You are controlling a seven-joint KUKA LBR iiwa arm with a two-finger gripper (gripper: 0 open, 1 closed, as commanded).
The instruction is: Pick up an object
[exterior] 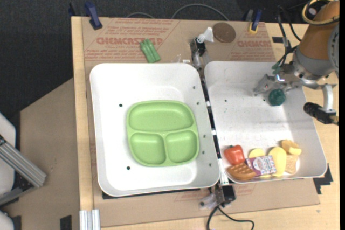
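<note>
Two shallow white bins were seen side by side on the counter (81, 116). In the left bin (108, 89) a green divided tray (161, 132) lay flat, three compartments showing, all of them bare.

The right bin (237, 89) was reached into by the grey arm (318, 40) from the right side, its orange band visible above the wrist. The pincer (276, 91) was held low over the far half of that bin, and a small dark green round object (277, 97) was seen right at its tip (whether it sat between the fingers or merely beneath them could not be told, nor could the width of the opening).

A cluster of toy food was gathered in the near corner of the right bin: a red pepper (234, 154) at the left, a brown waffle-like piece (241, 172) just nearer, a small purple-labelled packet (261, 165) in the middle, and yellow pieces (280, 158) to the right, all touching or just beside one another and well apart from the pincer.

On the cardboard beyond the bins a green clip-like item (150, 51) was lying, with a brown disc (223, 33) further right
</note>
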